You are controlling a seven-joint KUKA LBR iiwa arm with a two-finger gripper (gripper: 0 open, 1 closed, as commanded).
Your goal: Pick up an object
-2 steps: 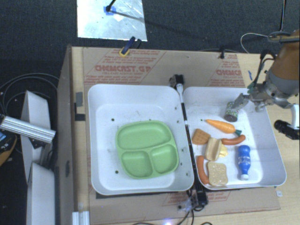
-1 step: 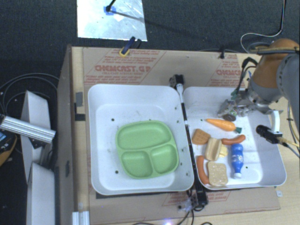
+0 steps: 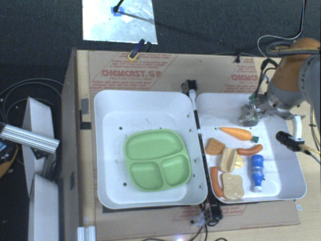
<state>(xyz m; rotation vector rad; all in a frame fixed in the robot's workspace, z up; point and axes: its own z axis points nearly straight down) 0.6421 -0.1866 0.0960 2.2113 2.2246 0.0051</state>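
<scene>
Jaws: the jaws (image 3: 249,113) sit low in the far part of the right bin, just above the carrot; at this slant it cannot be told whether they are apart or together, and nothing is seen held between them.
Left bin: the left bin (image 3: 108,109) holds a green divided plate (image 3: 157,159), well apart from the arm.
Right bin: the right bin (image 3: 291,185) carries the food toys, all lying loose on its floor.
Cluster: a cracker (image 3: 214,146), a cheese wedge (image 3: 229,159), a sausage (image 3: 216,181) and a slice of bread (image 3: 232,186) crowd together near the divider, touching or nearly so.
Carrot: the carrot (image 3: 236,132) lies nearest the jaws, with free floor on its far side.
Second sausage: another sausage (image 3: 249,150) lies just beside the carrot.
Bottle: a blue bottle (image 3: 257,171) lies beside the cluster.
Advice: the carrot looks the best pick; closing across its thick middle, straight down, should avoid nudging the sausage below it.
Risk: the tapered, smooth body may squirt out of a grip near the tip.
</scene>
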